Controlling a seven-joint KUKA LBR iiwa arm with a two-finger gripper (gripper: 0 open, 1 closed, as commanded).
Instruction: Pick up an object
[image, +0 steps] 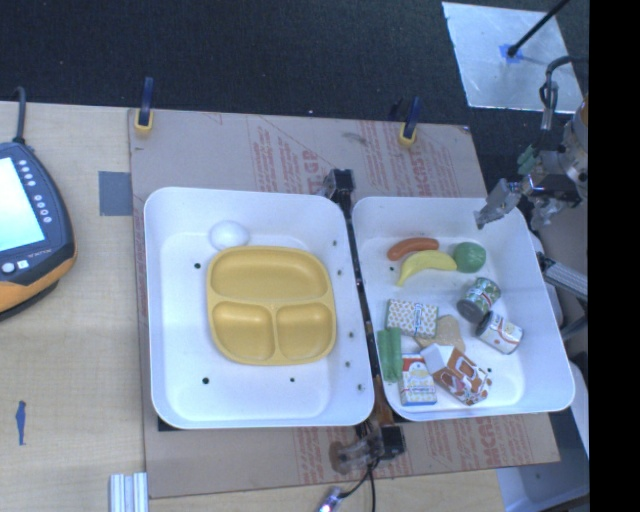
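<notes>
Two white bins sit side by side on the wooden bench (70, 380). The left bin (170, 390) holds one yellow tray (270, 303) and one white egg (229, 235). The right bin (540, 385) holds roughly ten small items: banana (427, 264), sausage (412, 246), lime (469, 256), can (480, 298), packets. Its upper left stays bare. The tool (497, 208) hovers at its top right rim, fingers apart, holding nothing.

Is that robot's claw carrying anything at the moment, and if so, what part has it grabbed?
Nothing is held. The claw hangs over the upper right corner of the right bin, with nothing between its fingers. The banana and the can lie untouched below.
</notes>
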